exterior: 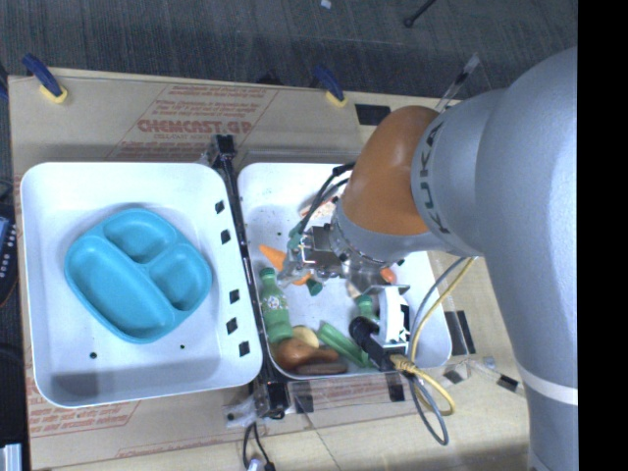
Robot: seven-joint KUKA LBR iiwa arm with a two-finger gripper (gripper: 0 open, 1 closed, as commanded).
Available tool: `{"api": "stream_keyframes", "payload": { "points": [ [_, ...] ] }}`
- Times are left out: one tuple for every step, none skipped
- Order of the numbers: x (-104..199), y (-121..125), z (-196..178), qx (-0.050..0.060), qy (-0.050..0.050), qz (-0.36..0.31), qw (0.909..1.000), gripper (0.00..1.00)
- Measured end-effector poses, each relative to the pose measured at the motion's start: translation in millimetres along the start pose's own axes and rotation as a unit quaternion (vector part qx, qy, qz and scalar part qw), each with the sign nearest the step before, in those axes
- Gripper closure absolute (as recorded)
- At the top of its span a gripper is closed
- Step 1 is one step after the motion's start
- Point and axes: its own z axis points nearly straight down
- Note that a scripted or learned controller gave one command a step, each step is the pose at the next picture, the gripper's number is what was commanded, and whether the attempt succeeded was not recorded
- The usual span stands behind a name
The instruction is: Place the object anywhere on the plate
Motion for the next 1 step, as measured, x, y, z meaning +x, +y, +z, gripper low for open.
{"api": "stream_keyframes", "payload": {
  "points": [
    [-0.1, 0.0, 0.0, 0.000, 0.000, 0.000, 1.0000, 0.00]
  ]
}}
